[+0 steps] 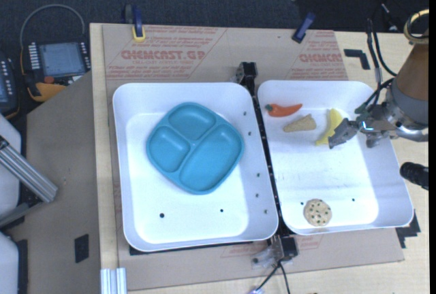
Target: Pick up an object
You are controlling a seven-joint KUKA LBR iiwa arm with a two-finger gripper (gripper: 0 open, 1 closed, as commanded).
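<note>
My gripper hangs over the upper right part of the right bin, open, with nothing between its fingers. Its left finger sits just right of a yellow banana-shaped piece, close to or touching its lower end. A tan wedge lies left of the banana. Further up and left lies a red-orange chili pepper. A round speckled cookie rests near the bin's front edge.
A blue divided plate lies in the left bin. A black divider with clamps runs between the bins. Cables hang near the arm at the upper right. A pendant with a screen sits off the bench at left.
</note>
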